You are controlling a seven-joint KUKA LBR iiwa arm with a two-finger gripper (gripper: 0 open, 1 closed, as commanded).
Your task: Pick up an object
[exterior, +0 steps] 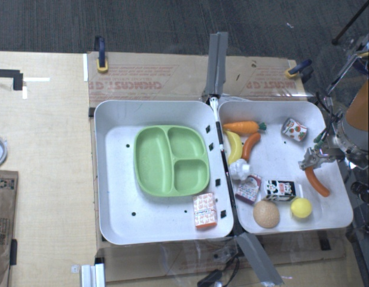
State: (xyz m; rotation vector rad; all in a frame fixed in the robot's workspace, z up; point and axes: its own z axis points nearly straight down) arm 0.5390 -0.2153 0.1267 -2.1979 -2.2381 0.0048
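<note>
My gripper (311,159) hangs low over the right side of the right bin (274,109), reaching in from the right. Just below it lies an orange sausage (318,183), whose upper end meets the gripper's tip; whether it is gripped is hidden. Nearby are a yellow lemon (301,208), a cow-patterned carton (280,189), a brown round roll (266,214) and a small printed can (294,130). Along the bin's left side are a carrot (241,126), a banana (232,146), a second reddish sausage (251,144), a white lump (239,170) and a red carton (248,190).
The left bin (112,178) holds a green divided plate (171,160) and a red-and-white box (204,210) near its front right corner. A grey divider post (217,64) stands behind the seam between the bins. Clamps sit on the cardboard at the back.
</note>
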